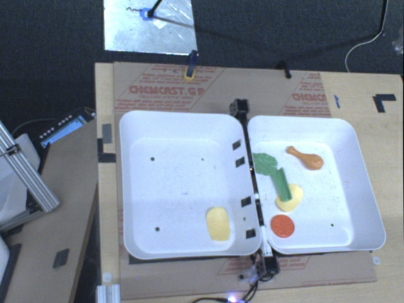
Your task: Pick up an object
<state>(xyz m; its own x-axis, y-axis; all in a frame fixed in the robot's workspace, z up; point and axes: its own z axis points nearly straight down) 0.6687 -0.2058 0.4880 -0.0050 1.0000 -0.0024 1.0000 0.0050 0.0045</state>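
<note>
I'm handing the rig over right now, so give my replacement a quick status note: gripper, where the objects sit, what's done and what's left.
Gripper: nothing to report on its state from the camera view.
Left bin: one pale yellow piece near its front right corner.
Right bin: orange drumstick-shaped toy towards the back; green piece by the divider, its lower end lying on a yellow piece; red-orange disc at the front.
Done: no object has been picked up; all lie in the bins.
Left: choose one, grasp and lift. The disc and drumstick lie apart from the rest, probably easier.
</note>
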